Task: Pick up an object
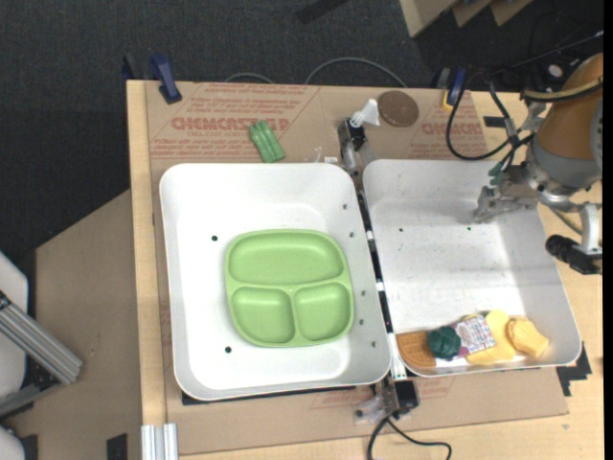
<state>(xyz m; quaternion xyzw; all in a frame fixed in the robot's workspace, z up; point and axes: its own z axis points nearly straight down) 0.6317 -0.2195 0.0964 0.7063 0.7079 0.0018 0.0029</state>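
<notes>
1. Camera view: the hand (488,202) hangs over the right bin (431,257) near its far right corner; whether it is wide or narrow, I cannot tell.
2. The small objects (474,338) lie heaped along that bin's near wall, well apart from the hand.
3. A green divided tray (287,287) sits in the left bin (192,257) on the counter (144,142).

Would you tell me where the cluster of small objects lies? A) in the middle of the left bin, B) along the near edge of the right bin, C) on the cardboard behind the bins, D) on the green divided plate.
B: the small objects lie huddled along the near edge of the right bin.
</notes>
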